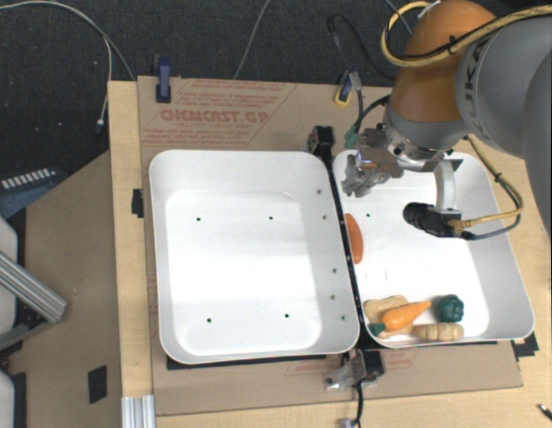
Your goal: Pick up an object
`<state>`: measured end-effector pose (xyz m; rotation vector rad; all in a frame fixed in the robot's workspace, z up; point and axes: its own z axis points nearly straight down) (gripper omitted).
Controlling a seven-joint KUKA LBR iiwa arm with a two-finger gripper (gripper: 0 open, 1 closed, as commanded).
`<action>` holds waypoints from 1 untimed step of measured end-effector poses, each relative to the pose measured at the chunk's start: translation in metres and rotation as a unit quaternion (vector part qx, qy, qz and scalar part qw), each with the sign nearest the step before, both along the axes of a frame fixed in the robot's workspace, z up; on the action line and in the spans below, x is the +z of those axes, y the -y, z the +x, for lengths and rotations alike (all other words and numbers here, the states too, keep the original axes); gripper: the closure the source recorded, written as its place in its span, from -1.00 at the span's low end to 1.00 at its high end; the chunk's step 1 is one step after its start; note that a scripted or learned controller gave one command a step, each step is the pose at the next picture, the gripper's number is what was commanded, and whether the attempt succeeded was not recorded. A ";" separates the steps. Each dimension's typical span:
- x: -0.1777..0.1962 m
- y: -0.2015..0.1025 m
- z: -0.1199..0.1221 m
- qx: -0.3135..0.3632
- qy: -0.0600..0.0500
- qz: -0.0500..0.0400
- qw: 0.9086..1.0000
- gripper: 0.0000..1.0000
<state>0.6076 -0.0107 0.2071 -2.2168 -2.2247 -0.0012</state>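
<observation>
Below my tool (pixel 363 178), near the right bin's (pixel 490 266) left wall, lies a long orange thing (pixel 354 239). I cannot tell how my tool stands.

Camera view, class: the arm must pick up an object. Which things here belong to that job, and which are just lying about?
Belongs to the job:
- end effector, over the right bin
- orange sausage-shaped piece
- carrot
- dark green piece
- two pale pieces

Just lying about:
- left bin
- cardboard sheet
- blue clamp
- cables
</observation>
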 end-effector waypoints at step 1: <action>0.015 -0.040 -0.030 0.000 0.001 0.000 1.000 1.00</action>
